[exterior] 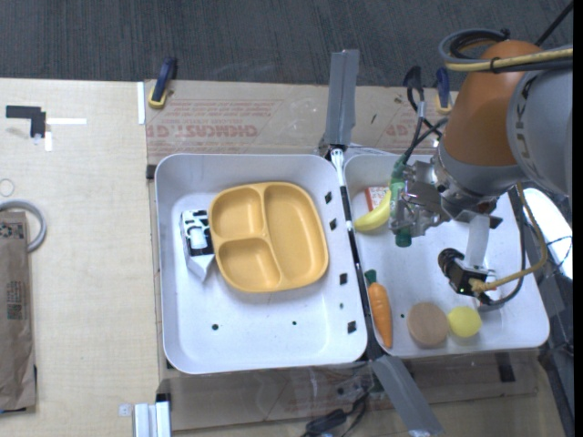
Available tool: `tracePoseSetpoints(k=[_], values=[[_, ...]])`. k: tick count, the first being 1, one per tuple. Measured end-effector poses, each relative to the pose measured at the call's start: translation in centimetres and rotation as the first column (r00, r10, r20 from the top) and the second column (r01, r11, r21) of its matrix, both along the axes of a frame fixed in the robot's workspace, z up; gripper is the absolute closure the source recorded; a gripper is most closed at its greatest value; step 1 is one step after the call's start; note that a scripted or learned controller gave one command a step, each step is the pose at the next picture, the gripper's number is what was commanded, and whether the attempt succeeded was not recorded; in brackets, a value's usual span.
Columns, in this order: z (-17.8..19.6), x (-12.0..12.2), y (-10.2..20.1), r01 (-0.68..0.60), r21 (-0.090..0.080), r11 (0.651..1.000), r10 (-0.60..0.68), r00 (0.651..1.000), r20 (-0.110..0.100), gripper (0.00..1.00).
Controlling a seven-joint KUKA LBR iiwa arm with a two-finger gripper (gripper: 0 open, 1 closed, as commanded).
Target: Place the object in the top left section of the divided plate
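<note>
The yellow divided plate [269,237] lies in the left bin [182,335], with two smaller sections on its left and one long section on its right. My gripper [404,224] hangs over the upper left part of the right bin [519,335]. A yellow banana [371,218] lies just left of it, beside a red and white box [375,196]. A slim green object [398,182] stands right against the gripper's left side; whether it is held I cannot make out.
An orange carrot [380,309], a brown round piece [426,323] and a small yellow ball [465,321] lie along the right bin's front. A black and white packet [197,238] rests left of the plate. Cables [474,276] hang from the wrist.
</note>
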State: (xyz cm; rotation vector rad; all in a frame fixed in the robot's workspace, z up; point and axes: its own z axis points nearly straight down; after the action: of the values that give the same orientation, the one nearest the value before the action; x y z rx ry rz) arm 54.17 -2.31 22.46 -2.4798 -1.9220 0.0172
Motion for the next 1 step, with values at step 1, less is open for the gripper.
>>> tracePoseSetpoints(k=[1], values=[[-3.79,-1.21,6.48,0.048,-0.001,0.999,-0.048,0.999,0.000,1.00]])
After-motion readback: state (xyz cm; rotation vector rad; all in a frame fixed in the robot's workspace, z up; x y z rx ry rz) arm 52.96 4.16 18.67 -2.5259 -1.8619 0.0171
